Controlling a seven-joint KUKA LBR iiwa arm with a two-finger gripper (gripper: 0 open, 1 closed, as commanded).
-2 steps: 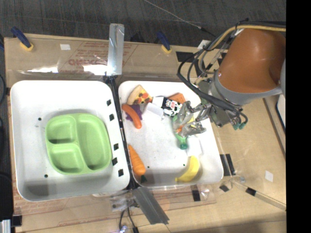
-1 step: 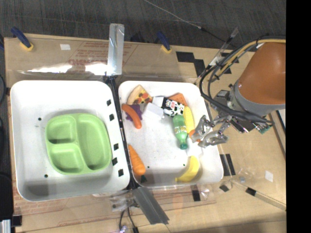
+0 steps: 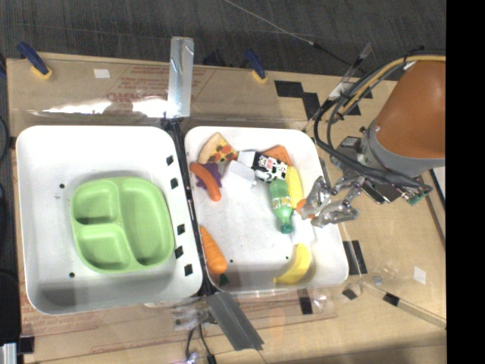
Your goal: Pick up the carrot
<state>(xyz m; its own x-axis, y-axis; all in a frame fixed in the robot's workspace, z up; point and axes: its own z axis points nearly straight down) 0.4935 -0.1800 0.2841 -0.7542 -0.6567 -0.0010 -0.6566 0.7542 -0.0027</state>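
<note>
From my console the feed is evenly lit from overhead, fairly bright, colours a bit washed. The white bins (image 3: 45,203) run close to overexposed, and a glare streak sits on the clear tape (image 3: 98,106) above the left one. Shadows are soft and short. Fine detail around the gripper (image 3: 327,207) looks smeared, possibly motion blur.
</note>
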